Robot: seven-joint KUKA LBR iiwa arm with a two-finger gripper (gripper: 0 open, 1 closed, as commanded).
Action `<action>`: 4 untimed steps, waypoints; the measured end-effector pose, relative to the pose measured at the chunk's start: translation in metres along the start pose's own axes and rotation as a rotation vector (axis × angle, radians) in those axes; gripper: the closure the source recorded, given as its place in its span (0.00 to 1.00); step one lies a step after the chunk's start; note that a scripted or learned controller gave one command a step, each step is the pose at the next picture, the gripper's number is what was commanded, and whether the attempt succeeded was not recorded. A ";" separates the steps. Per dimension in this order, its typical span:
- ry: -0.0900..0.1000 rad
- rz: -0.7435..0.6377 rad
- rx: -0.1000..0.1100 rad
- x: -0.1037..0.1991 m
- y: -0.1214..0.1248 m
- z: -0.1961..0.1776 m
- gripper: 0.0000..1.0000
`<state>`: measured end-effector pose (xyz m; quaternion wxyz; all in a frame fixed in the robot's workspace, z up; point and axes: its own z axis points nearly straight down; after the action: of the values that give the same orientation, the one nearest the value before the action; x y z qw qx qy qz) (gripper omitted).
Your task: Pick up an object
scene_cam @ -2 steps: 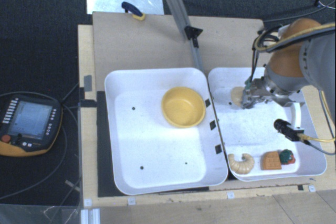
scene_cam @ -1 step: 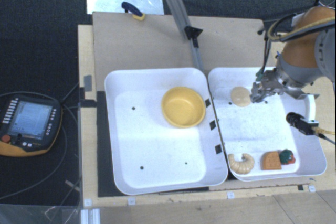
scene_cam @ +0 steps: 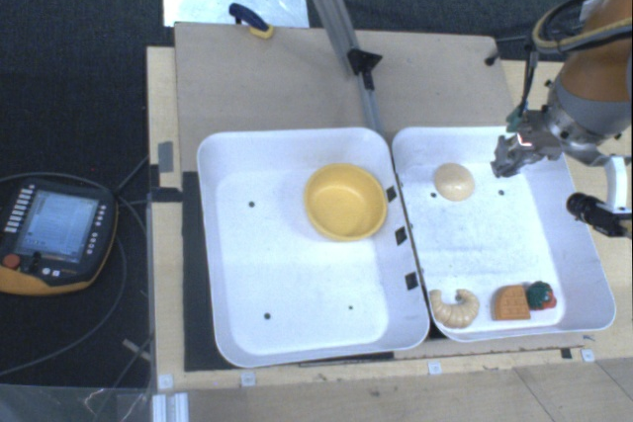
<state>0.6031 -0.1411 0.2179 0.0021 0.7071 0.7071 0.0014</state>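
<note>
A pale beige bun-like round (scene_cam: pixel 454 181) lies in the far part of the right bin (scene_cam: pixel 584 257). At that bin's near edge rest a cream croissant (scene_cam: pixel 454 307), curled, and just beside it an orange toast-like slab (scene_cam: pixel 511 302) touching a small green-and-red piece (scene_cam: pixel 540 295). A yellow bowl (scene_cam: pixel 344 202) sits upright in the left bin (scene_cam: pixel 237 262).

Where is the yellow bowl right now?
The yellow bowl sits in the left bin, near its far right corner, close to the divide with the right bin that holds the pale round object.

The arm (scene_cam: pixel 593 64) is cut off at the right edge.
</note>
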 end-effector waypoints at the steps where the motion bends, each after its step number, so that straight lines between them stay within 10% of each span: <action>1: 0.001 -0.001 0.003 0.000 0.001 -0.017 1.00; 4: 0.002 -0.004 0.005 0.152 -0.062 -0.007 1.00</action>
<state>0.5409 0.0112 0.2240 -0.0002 0.7058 0.7085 0.0004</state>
